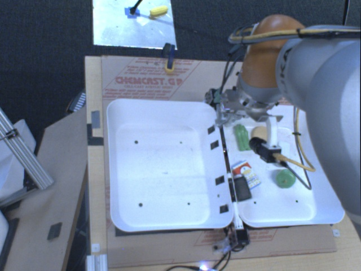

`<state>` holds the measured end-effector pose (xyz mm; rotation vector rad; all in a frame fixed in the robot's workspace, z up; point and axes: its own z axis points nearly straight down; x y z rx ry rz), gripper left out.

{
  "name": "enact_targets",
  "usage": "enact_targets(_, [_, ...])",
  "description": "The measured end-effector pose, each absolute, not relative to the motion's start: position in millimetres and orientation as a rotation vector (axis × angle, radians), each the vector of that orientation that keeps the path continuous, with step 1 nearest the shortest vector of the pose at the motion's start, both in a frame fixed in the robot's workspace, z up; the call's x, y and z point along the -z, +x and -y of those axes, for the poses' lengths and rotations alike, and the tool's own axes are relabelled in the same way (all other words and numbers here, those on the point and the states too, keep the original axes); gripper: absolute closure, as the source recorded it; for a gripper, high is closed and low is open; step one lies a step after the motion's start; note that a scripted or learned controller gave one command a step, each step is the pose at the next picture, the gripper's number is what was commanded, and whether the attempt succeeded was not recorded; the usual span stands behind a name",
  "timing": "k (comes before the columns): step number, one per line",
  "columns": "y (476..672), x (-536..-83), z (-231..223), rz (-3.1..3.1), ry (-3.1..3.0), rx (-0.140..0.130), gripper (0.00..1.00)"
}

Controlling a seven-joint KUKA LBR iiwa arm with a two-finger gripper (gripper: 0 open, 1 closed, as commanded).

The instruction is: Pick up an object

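Note:
The right bin (293,210) holds a light green oblong piece (241,137), a tan rounded thing (259,132) partly behind the arm, a green ball-like thing (285,178), a small red, white and blue box (247,173) and a flat black piece (242,189) beside it. My gripper (221,115) hangs low over the far left corner of this bin, by the wall shared with the left bin. It is just left of and behind the green oblong piece. I see nothing held in it. The grey arm covers the bin's far right part.
The left bin (163,162) lies beside it, with black clips (219,179) along the shared rim. Both bins rest on a cardboard sheet (146,78). A shiny square plate (134,16) lies behind, and an aluminium rail (22,157) at the left.

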<state>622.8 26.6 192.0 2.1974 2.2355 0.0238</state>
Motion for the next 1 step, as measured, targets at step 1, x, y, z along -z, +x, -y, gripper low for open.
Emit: enact_targets(1, [670.3, -431.6, -53.2, -2.22, 2.203, -0.026, 1.0])
